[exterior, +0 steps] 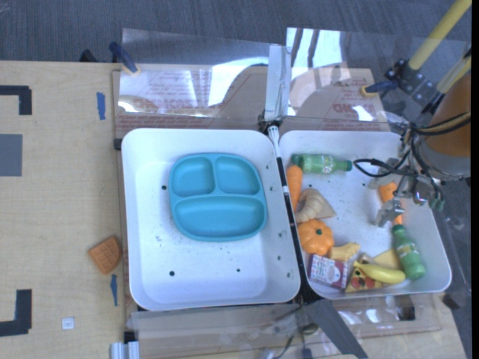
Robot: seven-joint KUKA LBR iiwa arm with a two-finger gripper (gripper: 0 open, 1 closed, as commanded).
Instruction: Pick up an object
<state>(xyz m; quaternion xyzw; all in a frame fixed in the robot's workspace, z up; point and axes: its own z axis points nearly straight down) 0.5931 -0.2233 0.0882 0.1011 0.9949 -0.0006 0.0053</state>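
Observation:
My gripper (394, 206) hangs low over the right side of the right bin (441, 239), with cables around it. A small orange object (386, 192) lies right beside it, partly hidden. Just below the gripper lies a green bottle (408, 252). Other items in this bin are a second green bottle (322, 164) at the back, a carrot (294, 185), a beige cone (315, 203), an orange pumpkin (316, 236), a red carton (328, 271) and a banana (380, 272).
The left bin (150, 260) holds a blue divided plate (217, 197). A brown waffle-like piece (105, 253) lies on the wooden bench to the left of the bins. Clear plastic walls stand behind both bins.

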